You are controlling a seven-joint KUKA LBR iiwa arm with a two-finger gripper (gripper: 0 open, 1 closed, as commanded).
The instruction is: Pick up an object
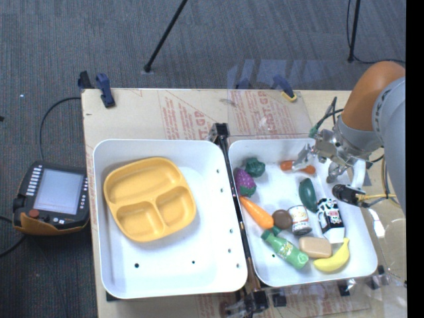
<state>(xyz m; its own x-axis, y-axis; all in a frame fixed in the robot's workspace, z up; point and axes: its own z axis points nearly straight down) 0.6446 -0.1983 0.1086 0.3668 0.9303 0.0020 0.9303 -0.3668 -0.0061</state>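
Observation:
My gripper (320, 164) hangs over the far right part of the right bin (368, 244), open, with nothing seen between its fingers. A small orange-red piece (293, 167) lies just to its left, and a dark green vegetable (307, 194) sits just in front of it. Further along the bin floor are a black-and-white carton (330, 218), a small can (299, 219), a brown ball (281, 218), a carrot (255, 212), purple grapes (244, 182), a green leafy toy (254, 167), a green bottle (285, 248), a tan block (315, 246) and a banana (333, 257).
A yellow divided plate (149, 197) lies in the left bin (119, 270). The two bins meet along a rim (233, 197). Blue clamps (105, 90) grip the bench's far edge. A teach pendant (53, 197) rests on the floor at the left.

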